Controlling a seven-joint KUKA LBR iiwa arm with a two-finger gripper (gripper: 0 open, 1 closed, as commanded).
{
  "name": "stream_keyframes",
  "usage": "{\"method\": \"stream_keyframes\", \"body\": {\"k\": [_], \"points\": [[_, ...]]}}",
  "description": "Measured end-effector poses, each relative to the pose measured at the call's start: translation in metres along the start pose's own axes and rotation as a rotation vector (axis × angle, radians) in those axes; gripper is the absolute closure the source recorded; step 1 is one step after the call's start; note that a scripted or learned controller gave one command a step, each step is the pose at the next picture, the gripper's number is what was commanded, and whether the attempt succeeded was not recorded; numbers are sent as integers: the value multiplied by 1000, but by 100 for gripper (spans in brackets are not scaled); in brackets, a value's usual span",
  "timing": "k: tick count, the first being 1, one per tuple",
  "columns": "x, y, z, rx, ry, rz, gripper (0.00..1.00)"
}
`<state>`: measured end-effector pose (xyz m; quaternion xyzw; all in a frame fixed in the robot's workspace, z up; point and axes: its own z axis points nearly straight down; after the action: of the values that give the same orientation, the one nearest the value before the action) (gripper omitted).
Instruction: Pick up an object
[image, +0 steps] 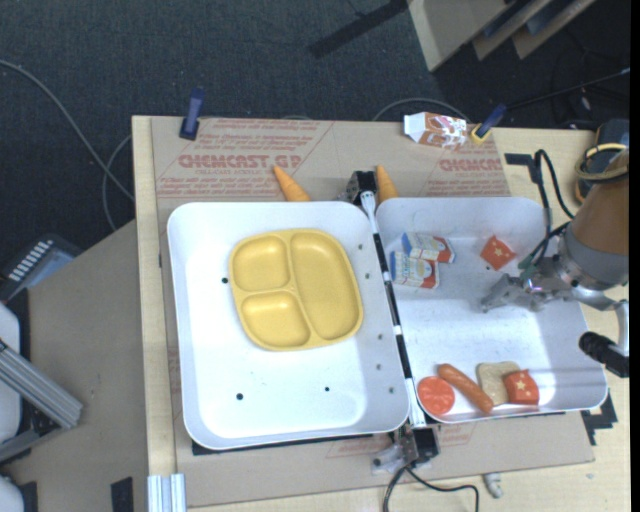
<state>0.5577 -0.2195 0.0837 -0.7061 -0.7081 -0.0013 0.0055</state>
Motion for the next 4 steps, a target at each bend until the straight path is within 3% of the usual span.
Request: {"method": "stream_keyframes", "body": {"k": [1,2,3,4], "points": [[1,65,-2,-7,-2,-3,0],[13,109,-2,-6,-9,1,0],[12,110,-13,-10,-12,0,100],[35,70,-101,-8,-10,2,100]]}}
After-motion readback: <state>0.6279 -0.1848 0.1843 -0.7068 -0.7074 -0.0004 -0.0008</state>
